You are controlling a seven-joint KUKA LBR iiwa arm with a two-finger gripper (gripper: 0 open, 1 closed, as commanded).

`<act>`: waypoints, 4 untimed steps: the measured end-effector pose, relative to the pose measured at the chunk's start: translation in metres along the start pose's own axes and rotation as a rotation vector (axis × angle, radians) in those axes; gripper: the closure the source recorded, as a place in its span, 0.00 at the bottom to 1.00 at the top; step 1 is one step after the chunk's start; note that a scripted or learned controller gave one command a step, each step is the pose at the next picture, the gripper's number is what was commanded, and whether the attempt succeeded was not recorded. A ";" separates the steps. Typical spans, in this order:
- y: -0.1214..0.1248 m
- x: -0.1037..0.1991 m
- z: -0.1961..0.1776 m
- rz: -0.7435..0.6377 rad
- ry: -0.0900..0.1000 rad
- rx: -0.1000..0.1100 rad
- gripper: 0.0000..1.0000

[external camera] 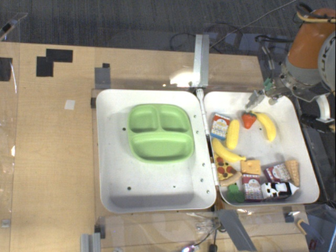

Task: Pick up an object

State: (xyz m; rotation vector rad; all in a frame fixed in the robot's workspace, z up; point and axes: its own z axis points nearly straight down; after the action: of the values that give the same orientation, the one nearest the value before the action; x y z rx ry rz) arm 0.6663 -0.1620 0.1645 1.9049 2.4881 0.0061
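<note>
Nearest you lay the green divided plate [159, 132] in the left bin [107, 156]; rightward, the strawberry [249, 121] sat beside a banana [267, 125]. Your gripper [257, 100] hovered just above the strawberry, holding nothing, closure unreadable. You were approaching; next, descend and close.

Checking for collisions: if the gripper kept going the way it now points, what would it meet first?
Probably the red strawberry toy, just beyond the gripper tips toward lower left; depth is unclear from this single view.

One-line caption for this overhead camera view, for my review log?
KUKA arm's gripper hovers above a toy strawberry in the right bin; green divided plate in left bin.
</note>
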 end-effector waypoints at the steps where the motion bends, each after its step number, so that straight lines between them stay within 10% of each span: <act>1: 0.005 -0.001 -0.094 -0.022 -0.001 -0.001 0.00; 2: -0.037 0.059 0.013 -0.069 0.003 0.003 0.00; 3: 0.004 0.038 0.058 -0.109 -0.008 -0.016 0.00; 4: -0.027 0.067 0.058 -0.140 -0.019 -0.036 0.00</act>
State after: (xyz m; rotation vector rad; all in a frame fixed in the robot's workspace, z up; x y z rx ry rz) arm 0.6236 -0.1040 0.1057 1.7051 2.5847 0.0313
